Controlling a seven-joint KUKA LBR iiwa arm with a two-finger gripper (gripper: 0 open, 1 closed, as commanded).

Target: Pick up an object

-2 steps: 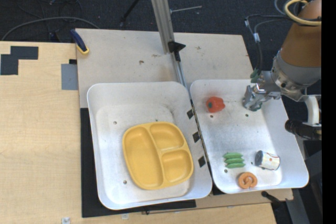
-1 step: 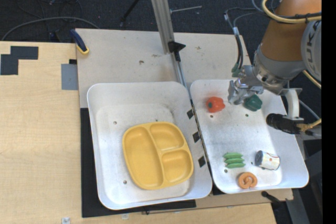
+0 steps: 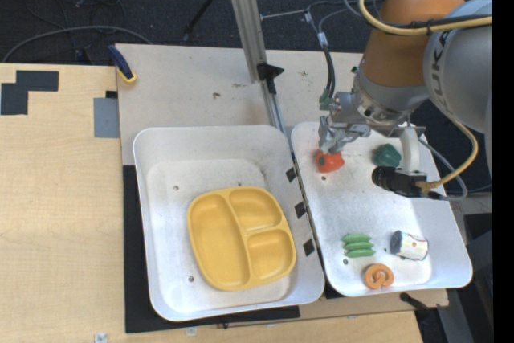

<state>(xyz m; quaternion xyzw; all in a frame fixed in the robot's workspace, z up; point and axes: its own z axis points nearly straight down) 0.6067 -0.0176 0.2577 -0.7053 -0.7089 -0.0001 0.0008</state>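
Note:
A small red object with a green top (image 3: 329, 162) lies near the far left corner of the right bin (image 3: 450, 273). My gripper (image 3: 332, 142) hangs directly over it, its tip just at the object's top edge; whether it touches is unclear. A teal object (image 3: 388, 153) lies to the right of the red one, partly behind the arm's hardware. Toward the bin's near end lie a green pea pod (image 3: 357, 245), a white cylinder with a dark end (image 3: 409, 246) and an orange ring (image 3: 377, 276).
The left bin (image 3: 152, 173) holds a yellow divided plate (image 3: 240, 236). A metal post (image 3: 249, 28) stands behind the bins, close to the gripper's left. The grey and orange arm (image 3: 418, 36) covers the right bin's far right corner.

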